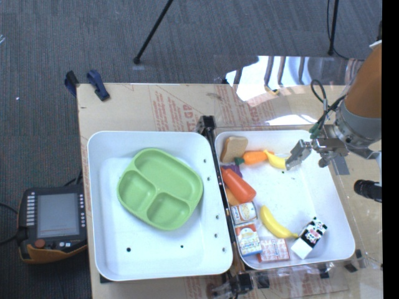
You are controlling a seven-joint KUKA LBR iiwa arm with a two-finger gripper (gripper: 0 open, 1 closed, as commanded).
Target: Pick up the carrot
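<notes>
The carrot [254, 157] lies near the far edge of the right bin [324, 192], between a slice of bread [233, 148] on its left and a small banana [275, 160] touching its right end. The gripper [317, 157] hangs above the same bin, just right of that banana, its two fingers spread apart with nothing between them. A red pepper [239, 185] lies below the carrot. The left bin [106, 229] holds a green divided plate [160, 188].
</notes>
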